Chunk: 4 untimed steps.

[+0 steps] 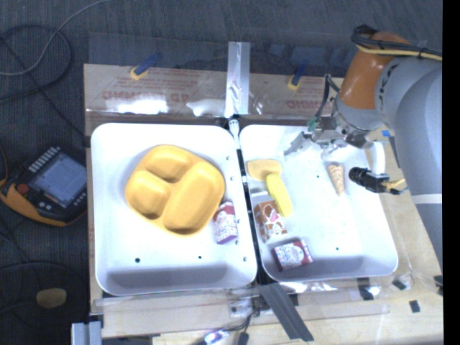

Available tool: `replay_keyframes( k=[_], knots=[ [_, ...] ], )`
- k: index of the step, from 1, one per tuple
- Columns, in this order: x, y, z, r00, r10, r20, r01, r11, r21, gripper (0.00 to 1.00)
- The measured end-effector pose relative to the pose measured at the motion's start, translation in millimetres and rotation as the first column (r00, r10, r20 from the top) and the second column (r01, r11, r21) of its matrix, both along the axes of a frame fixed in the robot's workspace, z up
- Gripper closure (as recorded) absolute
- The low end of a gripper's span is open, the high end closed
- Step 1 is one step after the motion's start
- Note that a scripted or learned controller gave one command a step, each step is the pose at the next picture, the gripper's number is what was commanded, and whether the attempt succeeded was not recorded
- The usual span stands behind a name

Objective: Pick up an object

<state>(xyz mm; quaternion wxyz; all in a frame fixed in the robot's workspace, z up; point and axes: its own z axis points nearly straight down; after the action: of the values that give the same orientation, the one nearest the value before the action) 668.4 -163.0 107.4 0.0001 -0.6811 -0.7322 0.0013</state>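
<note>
1. The arm (402, 85) comes in from the right, its orange band above the far right corner of the right bin (359, 264).
2. The gripper (316, 141) hangs over the far part of that bin, near its back wall. Its fingers stand apart with nothing between them — no object is held.
3. In the right bin a yellow scoop-like toy (272, 182) lies near the divider, its handle pointing toward the front.
4. Just in front of it, touching or nearly so, lies a small brown-and-white packet (268, 221).
5. Nearer the front wall sits a dark red packet (291, 254), apart from the others.
6. A small cone-shaped object (336, 176) lies toward the right side of the bin, below the gripper and clear of its fingers.
7. The left bin (115, 264) holds a large yellow lobed cushion-like thing (172, 189) filling its middle.
8. A small red-and-white can (226, 223) lies on its side just beside the cushion's right edge, close to the divider.
9. On the floor left of the counter (108, 85) rests an orange-edged handheld controller (47, 185) — its cable trails away.
</note>
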Motion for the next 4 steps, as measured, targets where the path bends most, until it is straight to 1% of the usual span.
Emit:
replay_keyframes(
  k=[1, 2, 3, 4],
  knots=[
    [-46.4, 61.7, -16.9, 0.999, 0.031, 0.012, -0.031, 1.000, -0.002, 0.00],
    [-106.0, 59.8, -16.3, 1.000, 0.020, 0.015, -0.020, 1.000, -0.001, 0.00],
    [-84.3, 57.6, -16.6, 0.981, 0.191, 0.011, -0.191, 0.982, -0.003, 0.00],
    [-82.7, 58.6, -6.4, 0.982, 0.190, 0.016, -0.190, 0.982, -0.001, 1.00]
  ],
)
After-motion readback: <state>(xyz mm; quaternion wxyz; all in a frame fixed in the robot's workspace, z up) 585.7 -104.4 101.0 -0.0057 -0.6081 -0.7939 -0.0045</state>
